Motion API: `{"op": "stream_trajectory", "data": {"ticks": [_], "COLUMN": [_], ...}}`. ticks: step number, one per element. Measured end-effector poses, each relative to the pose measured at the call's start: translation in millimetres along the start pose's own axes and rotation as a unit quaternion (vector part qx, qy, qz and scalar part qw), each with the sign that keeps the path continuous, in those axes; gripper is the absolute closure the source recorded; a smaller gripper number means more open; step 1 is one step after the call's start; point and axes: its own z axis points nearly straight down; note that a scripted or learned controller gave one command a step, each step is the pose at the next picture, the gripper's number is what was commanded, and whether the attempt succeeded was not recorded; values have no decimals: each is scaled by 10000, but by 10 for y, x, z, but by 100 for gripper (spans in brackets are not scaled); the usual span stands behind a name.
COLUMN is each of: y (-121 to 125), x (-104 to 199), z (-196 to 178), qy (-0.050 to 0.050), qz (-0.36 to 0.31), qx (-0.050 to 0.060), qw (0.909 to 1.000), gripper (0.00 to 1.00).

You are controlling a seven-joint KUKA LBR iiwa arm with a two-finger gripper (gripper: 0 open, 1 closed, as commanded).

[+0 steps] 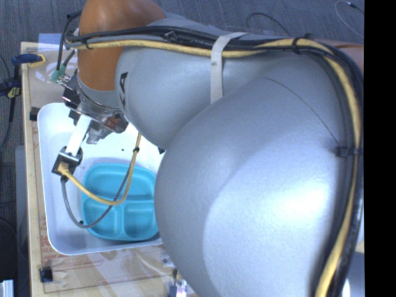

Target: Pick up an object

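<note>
A light blue divided tray (124, 203) lies in the near part of the left white bin (49, 166). My gripper (83, 138) hangs below the orange band (108, 36), over the bin's far left part, just above and left of the tray. The grey arm (247, 153) hides the tray's right side and the space under the wrist. A yellow cable (102, 197) and a grey cable loop down from the gripper across the tray.
The arm's bulk covers the right bin and most of the bench. The left bin's wall runs close to the gripper on its left. A wooden bench edge (28, 166) and a blue clamp (21, 59) lie at far left.
</note>
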Motion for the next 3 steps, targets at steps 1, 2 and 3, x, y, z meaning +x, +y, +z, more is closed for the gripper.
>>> {"op": "stream_trajectory", "data": {"ticks": [1,2,3], "y": [-74,-159,-242], "x": [-949,-201,-1145], "z": [1571,-147,1558], "qy": [69,0,82], "qz": [813,783,1376], "qx": [-55,3,18], "qw": [9966,9969,9904], "gripper": [100,100,100]}}
